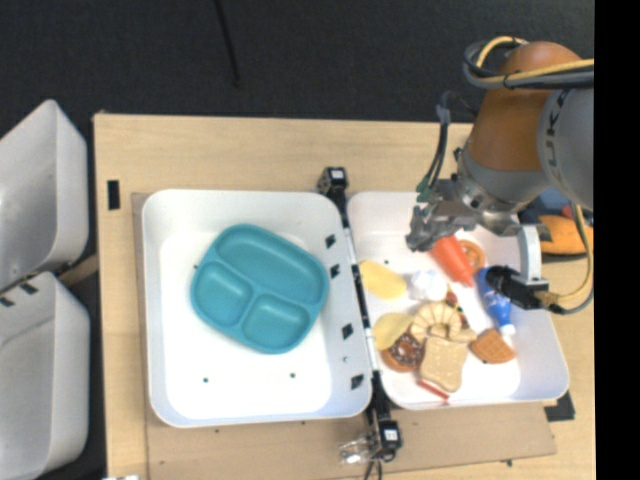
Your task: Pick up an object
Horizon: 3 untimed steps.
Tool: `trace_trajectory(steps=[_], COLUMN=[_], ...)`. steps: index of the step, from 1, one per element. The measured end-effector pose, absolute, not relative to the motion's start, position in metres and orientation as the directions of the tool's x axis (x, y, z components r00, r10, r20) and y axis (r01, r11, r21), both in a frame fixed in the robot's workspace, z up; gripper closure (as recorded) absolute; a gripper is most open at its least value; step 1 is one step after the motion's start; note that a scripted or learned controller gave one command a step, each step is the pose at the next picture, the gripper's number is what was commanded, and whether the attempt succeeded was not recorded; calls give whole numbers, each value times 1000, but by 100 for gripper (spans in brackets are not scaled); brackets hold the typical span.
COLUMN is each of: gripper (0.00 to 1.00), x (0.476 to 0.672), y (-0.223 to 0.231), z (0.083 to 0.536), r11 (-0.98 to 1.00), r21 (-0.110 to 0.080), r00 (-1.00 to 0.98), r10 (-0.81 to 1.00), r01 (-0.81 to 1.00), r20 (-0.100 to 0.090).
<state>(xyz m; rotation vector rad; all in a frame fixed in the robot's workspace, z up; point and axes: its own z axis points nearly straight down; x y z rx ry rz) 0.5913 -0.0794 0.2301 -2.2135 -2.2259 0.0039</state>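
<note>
From the overhead camera, two shallow white bins sit side by side on a pale wooden bench (pixel 120 158). The left bin (pixel 175 368) holds one thing, a teal divided plate (pixel 260 288) with three compartments, lying flat near the bin's middle. The right bin (pixel 540 368) holds a cluster of toy food: a yellow lemon-like piece (pixel 382 280) near the divider, an orange carrot-like piece (pixel 456 258) further in, a small white piece (pixel 428 285) between them, a blue item (pixel 497 303) to the right, a slice of toast (pixel 444 362) toward the near edge, a dark round pastry (pixel 405 351) just beside the toast, and a brown cookie-like piece (pixel 493 346) on its other side. The orange piece lies with its long axis on a diagonal, running from upper left to lower right in the picture. The gripper (pixel 428 230) hangs over the far part of the right bin, just beside the orange piece's upper-left end; whether it is spread or closed cannot be told, and nothing is seen held in it. The bench stands on a dark floor (pixel 250 38), with white boxes (pixel 35 198) at the left edge.
</note>
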Motion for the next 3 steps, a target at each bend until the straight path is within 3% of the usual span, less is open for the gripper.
trace_trajectory(steps=[1,2,3], gripper=[100,100,100], x=[536,512,514], y=[-56,-43,-35], z=[234,247,229], r11=[3,8,6], r21=[-3,-1,-3], r00=[-3,-8,-6], r10=[1000,1000,1000], r01=[1000,1000,1000], r20=[0,1,-1])
